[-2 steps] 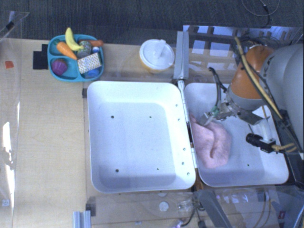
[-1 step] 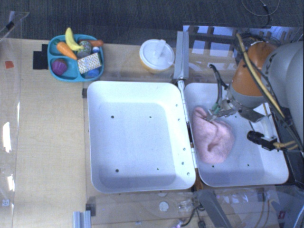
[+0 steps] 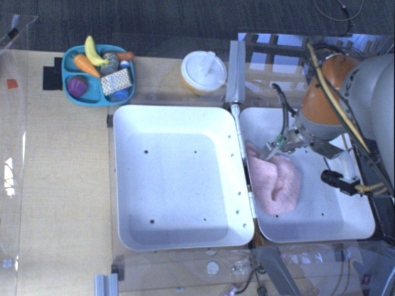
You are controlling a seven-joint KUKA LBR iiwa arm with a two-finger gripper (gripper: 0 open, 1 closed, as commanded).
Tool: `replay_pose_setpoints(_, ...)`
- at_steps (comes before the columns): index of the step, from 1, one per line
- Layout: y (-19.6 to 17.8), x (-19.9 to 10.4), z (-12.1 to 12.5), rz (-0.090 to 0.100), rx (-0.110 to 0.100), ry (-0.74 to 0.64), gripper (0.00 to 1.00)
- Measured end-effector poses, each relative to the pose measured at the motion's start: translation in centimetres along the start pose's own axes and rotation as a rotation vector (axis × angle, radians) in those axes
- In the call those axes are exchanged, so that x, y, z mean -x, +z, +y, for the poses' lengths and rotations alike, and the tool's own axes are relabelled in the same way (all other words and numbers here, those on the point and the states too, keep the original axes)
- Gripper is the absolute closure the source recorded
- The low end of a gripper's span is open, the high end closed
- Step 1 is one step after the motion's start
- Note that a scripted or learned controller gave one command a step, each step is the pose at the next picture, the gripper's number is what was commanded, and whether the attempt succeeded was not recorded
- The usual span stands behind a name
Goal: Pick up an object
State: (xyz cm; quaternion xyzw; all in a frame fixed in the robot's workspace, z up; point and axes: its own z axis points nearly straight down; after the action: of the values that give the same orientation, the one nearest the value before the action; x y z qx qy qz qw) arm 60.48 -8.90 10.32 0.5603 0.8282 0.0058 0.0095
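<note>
A pink, soft, cloth-like object (image 3: 276,179) lies in the right bin (image 3: 345,224), against its left wall. My gripper (image 3: 276,148) is low in that bin, right at the pink object's upper edge, with its tip touching or just above the fabric. The grey arm with the orange band (image 3: 324,97) comes in from the upper right above it.
The left bin (image 3: 176,174) sits beside the right one, sharing a divider rim. On the bench at back left stands a blue tray (image 3: 99,76) with toy food, and a white lidded bowl (image 3: 203,71) sits behind the bins. Cables hang along the right side.
</note>
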Motion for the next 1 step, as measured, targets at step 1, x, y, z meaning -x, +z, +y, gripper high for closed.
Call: replay_pose_setpoints(1,-11.06,0.68,-3.20,0.009,-0.013,-0.344,0.00)
